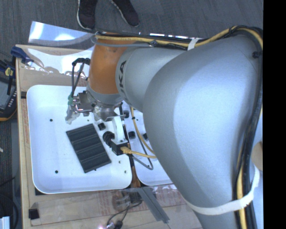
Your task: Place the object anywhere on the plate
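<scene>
1. Hidden: the grey arm point(201, 120) covers the right half of the scene. Of the right bin point(154, 176), a near-left strip alone shows.
2. Gripper point(77, 108): it hangs below the orange band point(105, 67), over the far part of the left bin point(44, 134). Brackets and cables crowd it; I cannot tell whether it is open or closed, or whether it holds anything.
3. Task item: a small greenish-grey piece point(70, 103) sits at the gripper's left tip, too small to identify. A dark ribbed slab point(88, 147) lies flat on the left bin's floor, just near of the gripper and set at a slant.
4. Writing: dark letters point(121, 77) on the grey shell beside the orange band, partly cut off, not legible in full.
5. Surroundings: wooden bench point(67, 210), grey carpet point(49, 13), a pair of dark shoes point(107, 11) at the far edge, a yellow cable point(223, 33) running along the arm.
</scene>
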### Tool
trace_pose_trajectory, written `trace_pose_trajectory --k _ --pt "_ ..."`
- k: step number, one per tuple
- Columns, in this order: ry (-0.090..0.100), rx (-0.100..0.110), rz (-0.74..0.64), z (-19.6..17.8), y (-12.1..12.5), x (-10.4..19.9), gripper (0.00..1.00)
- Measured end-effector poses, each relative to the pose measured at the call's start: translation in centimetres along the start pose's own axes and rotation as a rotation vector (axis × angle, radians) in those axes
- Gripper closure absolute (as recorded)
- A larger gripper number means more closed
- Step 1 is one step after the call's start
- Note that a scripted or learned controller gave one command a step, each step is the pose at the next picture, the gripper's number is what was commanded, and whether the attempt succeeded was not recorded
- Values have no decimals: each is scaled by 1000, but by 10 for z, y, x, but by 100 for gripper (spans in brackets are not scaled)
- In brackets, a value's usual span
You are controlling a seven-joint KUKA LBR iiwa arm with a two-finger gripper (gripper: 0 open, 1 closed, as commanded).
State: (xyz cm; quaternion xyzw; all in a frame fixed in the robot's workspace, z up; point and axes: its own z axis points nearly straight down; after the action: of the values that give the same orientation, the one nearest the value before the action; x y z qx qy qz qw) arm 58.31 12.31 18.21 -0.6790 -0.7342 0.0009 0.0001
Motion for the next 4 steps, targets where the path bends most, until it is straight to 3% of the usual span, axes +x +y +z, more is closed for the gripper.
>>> trace_pose_trajectory --k 1,2,3,4 --pt "1 2 97 -18 71 48 0" --pt "2 -2 55 -137 26 58 0" --pt "-2 7 373 -51 -1 87 0" --pt "2 1 436 -154 -52 83 0"
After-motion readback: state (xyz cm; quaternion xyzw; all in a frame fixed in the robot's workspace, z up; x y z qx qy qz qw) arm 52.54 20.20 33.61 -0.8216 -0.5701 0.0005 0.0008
